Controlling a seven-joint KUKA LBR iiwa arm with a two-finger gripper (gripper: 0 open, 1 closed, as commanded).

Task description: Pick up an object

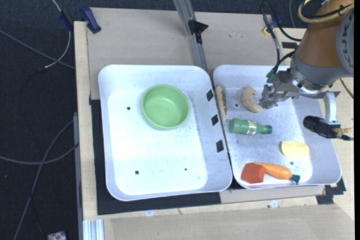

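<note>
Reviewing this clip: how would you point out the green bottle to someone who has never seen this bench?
Start at the right-hand bin, the one the arm reaches into. Near its middle, just right of the wall it shares with the left bin, the green bottle lies on its side. It is the one green thing there; the beige lump above it, yellow piece and carrot are other colours.

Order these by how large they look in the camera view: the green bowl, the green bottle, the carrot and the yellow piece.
1. green bowl, clearly the largest.
2. carrot and green bottle: similar length, so I would not rank one over the other.
3. yellow piece, the smallest.
</note>
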